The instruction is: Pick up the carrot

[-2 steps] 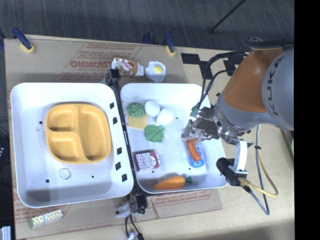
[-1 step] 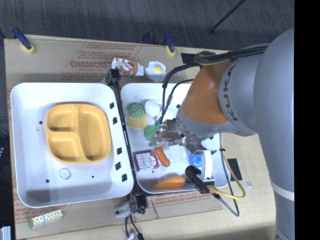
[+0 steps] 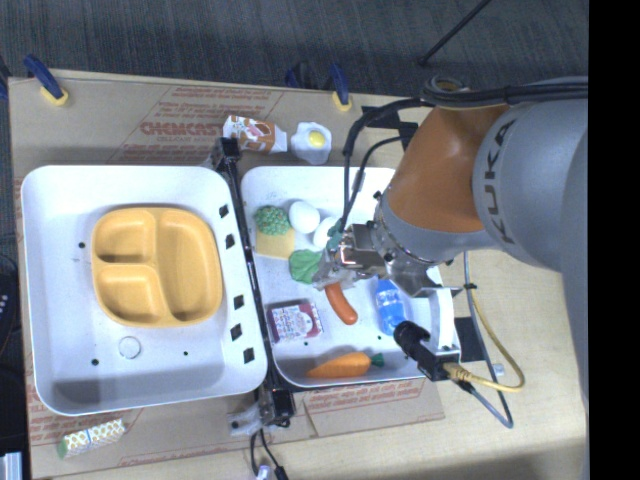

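On my screen the left bin (image 3: pixel 40 268) is a shallow white tray with rounded corners, and in it sits a yellow plastic plate (image 3: pixel 157 263) split into three smooth compartments. Under both bins lies a sheet of brown cardboard (image 3: pixel 190 108) with red print, pinned at the far edge by blue clamps (image 3: pixel 47 80), on a pale bench (image 3: pixel 540 408); beyond that I see dark grey carpet (image 3: pixel 200 18). A small printed carton (image 3: pixel 249 133) and a yellow-and-white toy (image 3: pixel 312 141) rest on the cardboard just beyond the right bin (image 3: pixel 285 368).

Inside the right bin I make out a yellow block with a knobbly green top (image 3: pixel 272 230), a smooth white egg shape (image 3: pixel 303 215), a green leafy piece (image 3: pixel 305 264), a flat red-printed packet (image 3: pixel 296 320), a glossy sausage-shaped red piece (image 3: pixel 342 305) and a blue bottle (image 3: pixel 388 305). The carrot (image 3: pixel 340 367), orange, tapered, with a green stub at its right end, lies along the bin's near wall.

The tool (image 3: pixel 340 256) hangs over the bin's middle, close to the green piece and the red one; I cannot tell how its fingers stand. The carrot is well apart from it, nearer the camera, with nothing gripping it.
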Robot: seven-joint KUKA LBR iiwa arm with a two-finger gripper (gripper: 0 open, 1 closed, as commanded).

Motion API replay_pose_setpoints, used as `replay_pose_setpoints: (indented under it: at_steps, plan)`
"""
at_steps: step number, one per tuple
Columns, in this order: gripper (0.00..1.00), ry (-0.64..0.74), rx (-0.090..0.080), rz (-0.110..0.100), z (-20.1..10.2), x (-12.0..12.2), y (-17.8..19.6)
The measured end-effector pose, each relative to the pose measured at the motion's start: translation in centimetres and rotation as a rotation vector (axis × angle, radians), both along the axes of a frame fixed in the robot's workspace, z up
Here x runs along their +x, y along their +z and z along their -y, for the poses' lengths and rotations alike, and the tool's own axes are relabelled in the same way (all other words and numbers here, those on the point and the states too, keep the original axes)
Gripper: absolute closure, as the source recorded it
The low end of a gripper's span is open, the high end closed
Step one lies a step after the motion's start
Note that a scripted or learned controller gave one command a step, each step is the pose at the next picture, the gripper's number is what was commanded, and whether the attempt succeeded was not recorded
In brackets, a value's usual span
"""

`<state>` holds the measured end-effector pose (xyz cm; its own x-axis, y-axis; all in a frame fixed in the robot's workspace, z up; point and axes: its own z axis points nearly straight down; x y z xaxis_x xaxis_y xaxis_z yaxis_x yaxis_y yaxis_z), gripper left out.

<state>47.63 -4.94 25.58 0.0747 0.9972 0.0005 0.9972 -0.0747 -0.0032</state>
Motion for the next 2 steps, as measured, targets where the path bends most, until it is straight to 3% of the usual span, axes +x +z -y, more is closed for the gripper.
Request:
replay_pose_setpoints:
  at_steps: [1,2]
  plan:
    - [1.00,-0.276,-0.002,0.002,-1.1,0.0,-0.1]
    - [1.00,-0.186,-0.001,0.001,0.6,0.0,1.0]
